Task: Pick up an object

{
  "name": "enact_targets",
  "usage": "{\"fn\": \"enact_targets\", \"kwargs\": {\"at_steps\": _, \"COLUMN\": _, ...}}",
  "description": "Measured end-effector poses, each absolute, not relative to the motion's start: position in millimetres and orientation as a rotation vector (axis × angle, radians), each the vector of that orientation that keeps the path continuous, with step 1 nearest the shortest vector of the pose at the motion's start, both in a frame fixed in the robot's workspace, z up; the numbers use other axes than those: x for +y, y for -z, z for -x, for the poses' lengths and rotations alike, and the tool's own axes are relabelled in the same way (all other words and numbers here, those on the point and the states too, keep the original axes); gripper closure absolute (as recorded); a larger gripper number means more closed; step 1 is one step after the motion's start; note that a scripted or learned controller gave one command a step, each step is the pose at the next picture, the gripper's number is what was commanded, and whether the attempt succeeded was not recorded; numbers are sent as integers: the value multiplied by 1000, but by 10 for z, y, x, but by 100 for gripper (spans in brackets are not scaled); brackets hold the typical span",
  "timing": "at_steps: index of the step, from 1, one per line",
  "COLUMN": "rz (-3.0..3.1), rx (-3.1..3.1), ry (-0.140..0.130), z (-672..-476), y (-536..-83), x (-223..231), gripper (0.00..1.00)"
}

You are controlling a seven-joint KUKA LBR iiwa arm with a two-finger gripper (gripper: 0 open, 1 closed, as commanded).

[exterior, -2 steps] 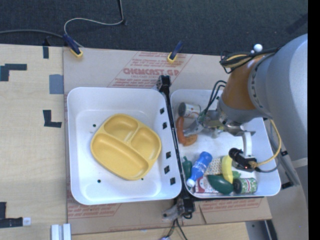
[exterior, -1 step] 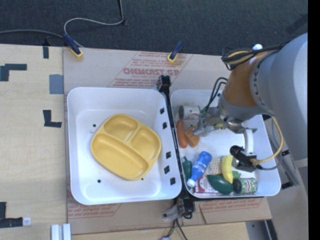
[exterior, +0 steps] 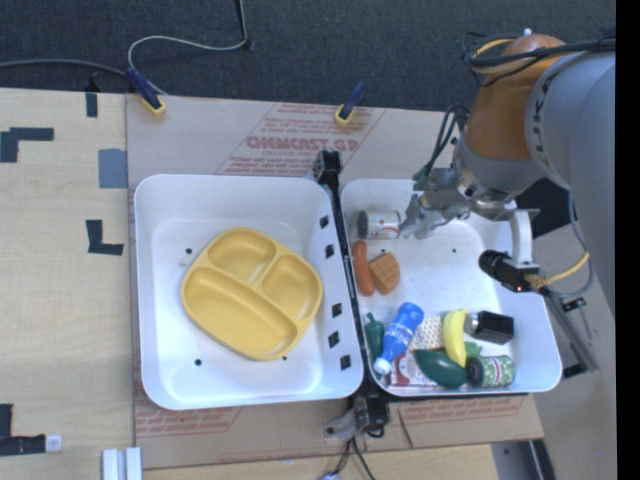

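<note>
Two shallow white bins sit side by side on the tabletop (exterior: 60, 298), over a sheet of printed cardboard (exterior: 290, 143). The left bin (exterior: 160, 208) holds one thing: a yellow divided plate (exterior: 252, 293) lying flat near its middle, with bare floor all around it and its right rim nearest the divider. The right bin (exterior: 545, 363) holds about nine things. Near the back wall lies one small can (exterior: 379, 225) on its side. Just below it, against the left wall, lie one orange sausage-shaped piece (exterior: 363, 268) and one brown bun-like piece (exterior: 385, 271), touching. Along the front wall crowd one blue bottle (exterior: 402, 330), one dark green bottle (exterior: 373, 336), one yellow banana (exterior: 455, 336), one dark green vegetable (exterior: 440, 368), one green can (exterior: 491, 371) and one small black block (exterior: 493, 324). The middle and back right of this bin are open floor. Two yellow-and-blue clamps (exterior: 146, 92) grip the cardboard's far edge.

The grey arm (exterior: 560, 98) reaches in from the right, its orange band above the wrist, bent downward over the back of the right bin. The gripper (exterior: 417, 220) hangs tilted toward the left, its tips just beside the small can's right end; I cannot tell whether the fingers are released or clenched, and nothing shows between them
</note>
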State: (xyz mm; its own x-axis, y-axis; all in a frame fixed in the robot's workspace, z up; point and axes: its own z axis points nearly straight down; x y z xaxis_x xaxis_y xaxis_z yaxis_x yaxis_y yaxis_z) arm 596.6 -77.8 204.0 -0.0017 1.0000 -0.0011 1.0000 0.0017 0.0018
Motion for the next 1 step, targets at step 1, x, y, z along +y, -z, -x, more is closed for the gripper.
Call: {"fn": "enact_targets", "kwargs": {"at_steps": 1, "rz": -2220, "rx": 2222, "ry": 3, "z": -5959, "y": -2029, "x": -780, "gripper": 0}}
